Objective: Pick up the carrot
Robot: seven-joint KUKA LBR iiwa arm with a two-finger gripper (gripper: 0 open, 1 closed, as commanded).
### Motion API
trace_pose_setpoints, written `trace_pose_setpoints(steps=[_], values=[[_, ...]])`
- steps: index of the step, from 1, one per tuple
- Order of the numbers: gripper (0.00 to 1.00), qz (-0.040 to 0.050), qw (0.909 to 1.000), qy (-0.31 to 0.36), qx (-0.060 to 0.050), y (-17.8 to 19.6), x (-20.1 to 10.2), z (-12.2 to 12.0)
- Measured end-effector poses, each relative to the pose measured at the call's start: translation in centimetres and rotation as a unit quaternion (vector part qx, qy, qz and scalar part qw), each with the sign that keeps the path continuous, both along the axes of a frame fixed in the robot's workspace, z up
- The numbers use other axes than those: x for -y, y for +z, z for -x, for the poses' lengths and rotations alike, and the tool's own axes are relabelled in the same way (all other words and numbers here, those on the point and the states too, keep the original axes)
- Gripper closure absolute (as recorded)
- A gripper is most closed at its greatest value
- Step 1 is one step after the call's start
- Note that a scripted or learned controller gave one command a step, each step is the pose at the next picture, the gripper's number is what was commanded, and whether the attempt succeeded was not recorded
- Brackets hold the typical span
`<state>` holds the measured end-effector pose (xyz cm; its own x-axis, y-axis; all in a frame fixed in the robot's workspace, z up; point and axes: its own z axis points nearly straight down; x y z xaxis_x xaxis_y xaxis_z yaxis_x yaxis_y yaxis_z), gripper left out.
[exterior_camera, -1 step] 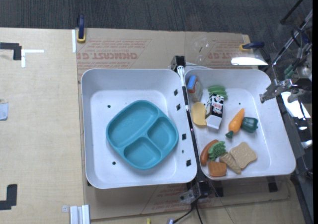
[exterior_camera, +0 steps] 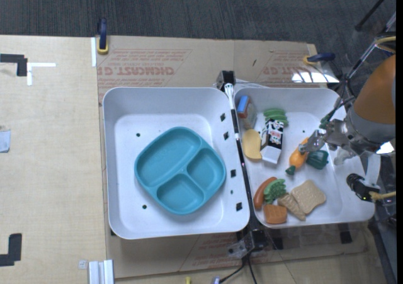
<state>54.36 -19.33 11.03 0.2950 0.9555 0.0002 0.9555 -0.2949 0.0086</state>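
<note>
carrot (exterior_camera: pixel 297 159) seen in right bin (exterior_camera: pixel 352 210), lying tilted, just beside a dark green item (exterior_camera: pixel 317 159); gripper (exterior_camera: pixel 317 139) positioned at its upper end, finger state cannot be told. milk carton (exterior_camera: pixel 272 140) to its left, bread slices (exterior_camera: pixel 303 199) below. teal divided plate (exterior_camera: pixel 181 170) sits in left bin (exterior_camera: pixel 119 150)

You have two white bins (exterior_camera: pixel 113 169), and one blue divided plate (exterior_camera: pixel 181 170) sits in the left bin. Right of that plate you can count one carrot (exterior_camera: pixel 296 160), one milk carton (exterior_camera: pixel 273 140) and two bread slices (exterior_camera: pixel 308 196).
</note>
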Motion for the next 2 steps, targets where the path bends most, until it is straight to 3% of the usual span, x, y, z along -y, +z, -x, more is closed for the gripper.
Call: trace_pose_setpoints(steps=[1, 2], values=[[0.00, -0.0015, 0.9997, -0.023, -0.005, -1.86, -6.69, 0.17], [1.00, -0.0015, 0.9997, -0.024, -0.005, -0.96, -6.61, 0.08]])
